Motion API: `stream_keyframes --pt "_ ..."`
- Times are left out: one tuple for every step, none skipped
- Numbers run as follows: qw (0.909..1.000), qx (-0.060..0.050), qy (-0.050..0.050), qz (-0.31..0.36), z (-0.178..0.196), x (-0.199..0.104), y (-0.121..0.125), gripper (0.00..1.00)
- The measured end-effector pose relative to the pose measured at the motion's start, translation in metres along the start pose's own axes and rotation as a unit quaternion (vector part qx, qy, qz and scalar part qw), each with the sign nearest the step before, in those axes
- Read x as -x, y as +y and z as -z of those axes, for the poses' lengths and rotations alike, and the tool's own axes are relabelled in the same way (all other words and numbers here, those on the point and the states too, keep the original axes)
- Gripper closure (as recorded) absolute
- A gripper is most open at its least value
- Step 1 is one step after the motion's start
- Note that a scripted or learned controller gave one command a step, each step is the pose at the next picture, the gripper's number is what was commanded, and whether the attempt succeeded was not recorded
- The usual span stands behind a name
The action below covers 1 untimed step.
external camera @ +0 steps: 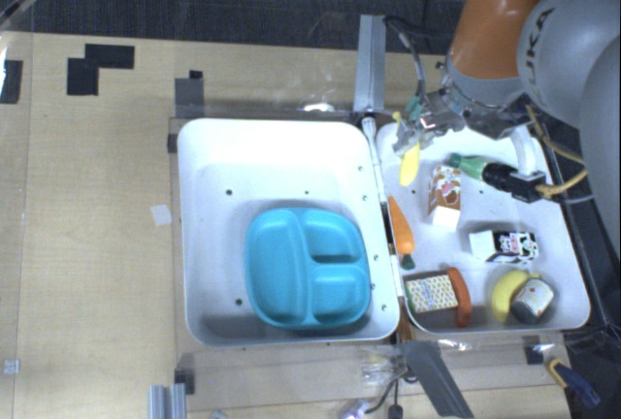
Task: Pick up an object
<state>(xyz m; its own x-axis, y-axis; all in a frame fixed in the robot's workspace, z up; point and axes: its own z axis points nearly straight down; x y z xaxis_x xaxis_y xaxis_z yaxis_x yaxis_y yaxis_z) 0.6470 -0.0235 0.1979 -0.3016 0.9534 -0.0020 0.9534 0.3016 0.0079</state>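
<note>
So in the camera view, the grey arm (572, 39) comes in from the upper right, with its orange band (495, 19) sitting just above the wrist. The wrist is bent down and left so the hand (421, 124) is over the far left corner of the right bin (568, 262), close to the wall between the bins. Honestly I cannot tell if the hand is open or closed, it's all a jumble of metal and cable there. Right under it is a yellow piece (409, 163), long and thin and lying nearly upright in the picture. Its top end is at the hand, but I can't say whether it's gripped or just lying there. The rest of that bin is pretty cluttered. There's a carrot (401, 228) along the left wall, a small red-and-white carton (445, 194), and a green thing (470, 165). Nearer the camera are a cow-patterned box (506, 245), a lemon (506, 295) touching a grey ball (534, 301), and a woven-pattern block (433, 293). The left bin (213, 175) has a blue divided plate (309, 264) in it. As for writing, there's dark lettering on the grey arm (537, 44), but it's only partly in shot. The print on the carton is too small to read. The tabletop (87, 242) is pale wood.
</note>
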Motion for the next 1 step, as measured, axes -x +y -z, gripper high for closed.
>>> stream_keyframes --pt "0.9989 0.0 0.0 -0.046 0.0111 0.0028 0.0234 1.0"
